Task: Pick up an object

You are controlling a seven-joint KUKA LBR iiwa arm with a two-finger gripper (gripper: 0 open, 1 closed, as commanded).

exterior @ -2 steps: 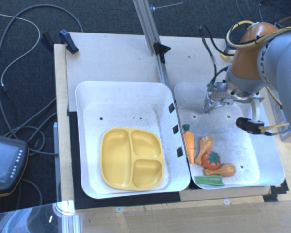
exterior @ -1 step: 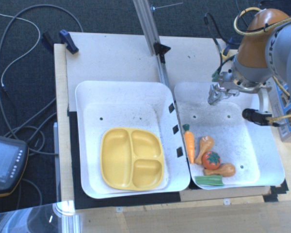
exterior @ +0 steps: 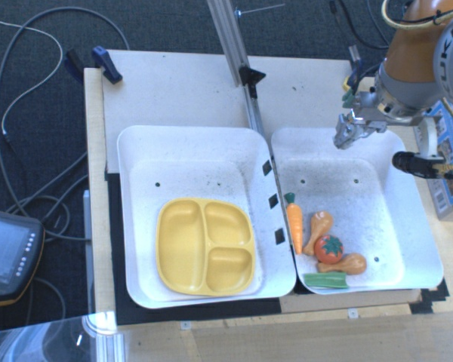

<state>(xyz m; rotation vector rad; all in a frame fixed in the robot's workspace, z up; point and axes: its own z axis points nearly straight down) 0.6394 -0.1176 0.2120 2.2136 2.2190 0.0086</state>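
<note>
My gripper point(exterior: 349, 136) hangs over the far edge of the right bin point(exterior: 408, 225), close to its back rim. Whether it is released or clenched I cannot tell; the metal tip is small and blurred from this high, slanted view, and nothing shows between its tips. Above it my wrist widens into a grey body with an orange band, and the arm point(exterior: 423, 44) leads off toward the upper right.

Below and nearer the viewer, in the front left part of the same bin, a small cluster of toy food lies bunched together. An orange carrot point(exterior: 294, 227) lies lengthwise just beside the bin's left wall. Next to it is a tan, squash-shaped piece point(exterior: 318, 228), and a red tomato point(exterior: 329, 249) sits touching it. A second tan piece point(exterior: 352, 263) rests to the tomato's right, and a green pod point(exterior: 325, 280) lies flat along the front of the group. All of these are well apart from my gripper.

The left bin point(exterior: 136, 157) holds a yellow divided plate point(exterior: 206, 245).

I judge this as the approach step, with no pick yet made. The next move calls for travelling toward the front of the bin, choosing one piece, and descending over it; the carrot, at the cluster's edge, looks easiest to single out, though the wall beside it leaves little room.
</note>
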